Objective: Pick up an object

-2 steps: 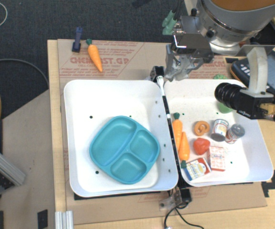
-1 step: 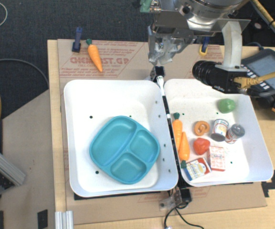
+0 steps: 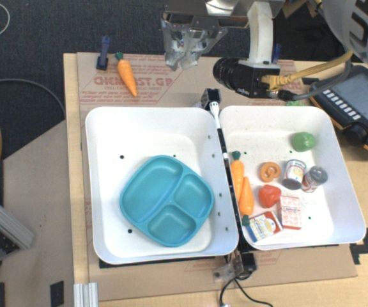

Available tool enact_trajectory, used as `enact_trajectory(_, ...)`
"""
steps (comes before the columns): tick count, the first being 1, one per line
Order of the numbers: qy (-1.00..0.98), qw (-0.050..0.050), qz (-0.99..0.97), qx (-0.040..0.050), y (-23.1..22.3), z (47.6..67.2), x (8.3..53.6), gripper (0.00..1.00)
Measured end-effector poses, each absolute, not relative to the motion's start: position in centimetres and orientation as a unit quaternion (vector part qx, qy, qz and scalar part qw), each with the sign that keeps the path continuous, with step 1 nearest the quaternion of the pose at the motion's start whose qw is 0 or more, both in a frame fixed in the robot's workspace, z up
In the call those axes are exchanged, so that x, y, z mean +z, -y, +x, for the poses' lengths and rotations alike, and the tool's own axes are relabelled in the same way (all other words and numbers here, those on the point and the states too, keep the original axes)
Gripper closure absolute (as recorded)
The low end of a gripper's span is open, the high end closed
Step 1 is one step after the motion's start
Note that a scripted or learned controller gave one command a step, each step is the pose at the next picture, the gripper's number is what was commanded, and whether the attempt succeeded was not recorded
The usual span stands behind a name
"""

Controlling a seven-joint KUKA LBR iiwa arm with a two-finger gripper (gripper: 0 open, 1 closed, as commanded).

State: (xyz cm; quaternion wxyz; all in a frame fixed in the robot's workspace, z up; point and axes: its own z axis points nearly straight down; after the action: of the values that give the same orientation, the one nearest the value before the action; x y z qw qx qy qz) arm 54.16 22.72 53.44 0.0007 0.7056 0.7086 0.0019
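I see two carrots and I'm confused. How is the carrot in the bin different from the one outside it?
The carrot in the right bin lies against the bin's left wall, pointing down the picture; the carrot on the cardboard lies behind the left bin, tilted. The bin carrot looks thicker. Both are orange with green tops.

Two white bins sit side by side, left (image 3: 101,171) and right (image 3: 337,165). There are two carrots, one in the right bin (image 3: 240,185) and one far left on the cardboard (image 3: 127,76), and two small cans (image 3: 294,173) (image 3: 313,178). One teal divided plate (image 3: 166,200), one tomato (image 3: 269,195), one green fruit (image 3: 303,141), one doughnut (image 3: 270,171) and two small food cartons (image 3: 291,210) (image 3: 264,226) make up the rest.
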Motion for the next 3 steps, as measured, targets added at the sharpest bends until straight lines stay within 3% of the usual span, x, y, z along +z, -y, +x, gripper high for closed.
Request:
enact_trajectory(1,-0.708,0.001,0.706,0.0014,-22.5,54.0,53.5,0.0)
enact_trajectory(2,-0.708,-0.003,0.706,-0.007,-22.4,48.5,42.6,0.0)
enact_trajectory(3,-0.709,0.0,0.706,0.0014,-22.5,48.9,44.3,1.0)
